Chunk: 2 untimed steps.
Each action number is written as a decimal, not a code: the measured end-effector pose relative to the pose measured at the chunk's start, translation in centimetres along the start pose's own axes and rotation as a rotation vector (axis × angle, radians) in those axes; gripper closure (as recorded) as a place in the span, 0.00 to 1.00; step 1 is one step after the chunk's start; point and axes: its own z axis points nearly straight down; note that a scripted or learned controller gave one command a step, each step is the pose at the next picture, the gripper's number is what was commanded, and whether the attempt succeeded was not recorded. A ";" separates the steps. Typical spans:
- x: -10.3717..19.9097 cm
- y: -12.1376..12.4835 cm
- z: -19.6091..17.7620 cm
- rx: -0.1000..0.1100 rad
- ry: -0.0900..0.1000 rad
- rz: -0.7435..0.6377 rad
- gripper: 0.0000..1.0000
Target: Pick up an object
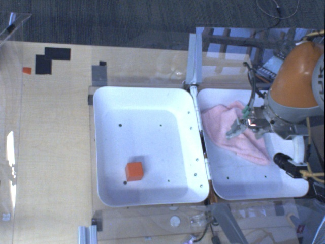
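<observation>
orange block [134,171]: small cube, left bin [106,136] | pink cloth [228,131]: crumpled, right bin [254,187] | claw [237,129]: over cloth, state unclear

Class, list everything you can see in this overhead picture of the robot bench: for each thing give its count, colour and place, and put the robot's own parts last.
Bins: two, white, shallow, side by side on the bench.
Block: one, orange, lower left part of the left bin.
Cloth: one, pink, crumpled, upper part of the right bin.
Black markers: two joined shapes, black, upper left of the bench.
Small tag: one, orange, beside the black markers.
Bench: one, light wood, under everything.
Arm: one, grey with an orange band, reaching in from the right.
Tool: one, metal, over the pink cloth.
</observation>
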 end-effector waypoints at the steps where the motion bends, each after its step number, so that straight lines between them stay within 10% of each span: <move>1: -1.8 1.3 10.7 -0.010 -0.002 -0.038 0.00; 2: -5.4 1.0 11.0 -0.021 -0.006 -0.160 0.00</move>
